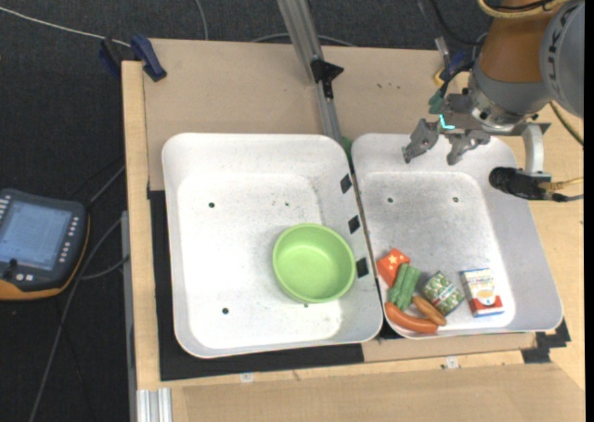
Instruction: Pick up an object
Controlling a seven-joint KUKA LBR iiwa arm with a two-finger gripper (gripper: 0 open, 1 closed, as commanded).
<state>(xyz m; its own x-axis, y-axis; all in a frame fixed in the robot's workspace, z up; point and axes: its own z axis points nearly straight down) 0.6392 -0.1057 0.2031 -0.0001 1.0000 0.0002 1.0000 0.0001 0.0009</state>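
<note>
I see my gripper [441, 147] spread apart, holding nothing, over far edge of right bin [520, 253], small objects [434, 294] clustered at that bin's near edge, green bowl [314, 262] in left bin [200, 253]

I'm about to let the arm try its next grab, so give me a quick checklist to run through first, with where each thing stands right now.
1. Gripper open with nothing between its fingers: ok.
2. Targets available: ok. A small carton, a green packet, a green vegetable, an orange sausage-shaped piece and a red piece lie in the right bin.
3. Gripper above a target: not ok. It hangs over the bin's far end; the items sit at the near edge.
4. Items spaced for a clean grasp: not ok, most are bunched and touching.
5. Green bowl away from the path: ok, it sits in the left bin.
</note>
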